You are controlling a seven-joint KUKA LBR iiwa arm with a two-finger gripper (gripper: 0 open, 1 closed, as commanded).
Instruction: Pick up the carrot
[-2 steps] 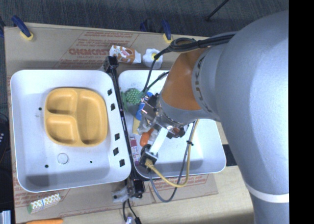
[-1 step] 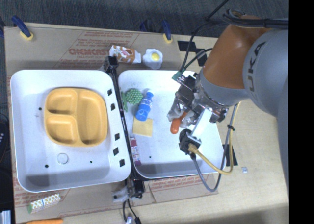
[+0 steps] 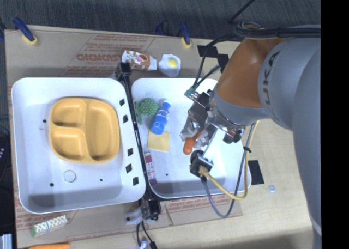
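Your gripper (image 3: 192, 136) is down in the right bin (image 3: 229, 185), and the carrot (image 3: 188, 145) is right at its tip: a short orange stub poking out below the metal of the hand, just right of the yellow cheese slice (image 3: 158, 141). It reads as sitting between the fingers, so you seem to have the jaws closed on it, but don't bank on it yet. I judge the reach and the close as done; the lift is what remains, and nothing here tells you the carrot has left the bin floor.

Now the trouble spots. The wrist and its grey bulk cover most of the hand, so you can't see the fingertips cleanly or how much of the carrot is inside the grasp. Its upper end is hidden under the gripper. Whether it is touching the floor or already a little clear of it, you can't tell from this slanted view.

Nearby, the blue bottle (image 3: 160, 118) and the green leafy piece (image 3: 146, 107) lie well to the left of the hand, out of the way. The yellow tray (image 3: 84, 128) sits in the left bin (image 3: 27, 133).
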